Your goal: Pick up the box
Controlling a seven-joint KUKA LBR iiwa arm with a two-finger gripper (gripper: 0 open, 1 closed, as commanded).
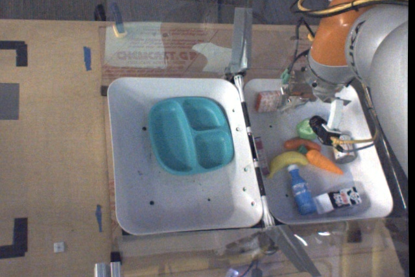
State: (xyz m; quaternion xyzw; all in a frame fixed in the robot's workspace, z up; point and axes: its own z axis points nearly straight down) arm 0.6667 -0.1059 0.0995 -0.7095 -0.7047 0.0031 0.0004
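Observation:
A small reddish and white box (pixel 266 100) lies in the far left corner of the right bin (pixel 376 194). My gripper (pixel 292 98) is low over the bin, just to the right of the box and close to or touching its right end. The grey wrist with the orange band (pixel 334 36) rises behind it and hides part of the gripper.
Also in the right bin are a green item (pixel 307 129), two carrots (pixel 323 162), a banana (pixel 287 161), a blue bottle (pixel 300 190) and a black and white carton (pixel 342 198). A teal divided plate (pixel 192 134) sits in the left bin (pixel 130 198).

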